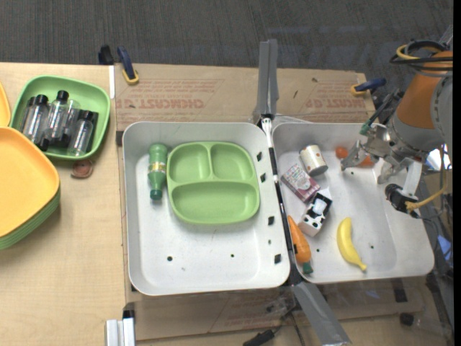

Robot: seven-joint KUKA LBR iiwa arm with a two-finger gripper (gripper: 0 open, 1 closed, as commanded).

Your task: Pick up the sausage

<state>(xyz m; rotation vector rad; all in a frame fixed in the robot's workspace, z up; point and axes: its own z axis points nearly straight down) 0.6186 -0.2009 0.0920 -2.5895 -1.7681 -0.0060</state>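
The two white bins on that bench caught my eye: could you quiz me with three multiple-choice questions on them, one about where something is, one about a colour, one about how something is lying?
1. Where is the divided plate?
A. left bin
B. right bin
C. on the cardboard

2. What colour is the banana?
A. green
B. yellow
C. red

3. How is the green bottle resting?
A. standing upright
B. on the plate
C. lying flat beside the plate

Answers:
1. A, it sits on the floor of the left bin.
2. B, it is plain yellow in the right bin.
3. C, it lies lengthwise against the plate's left edge.
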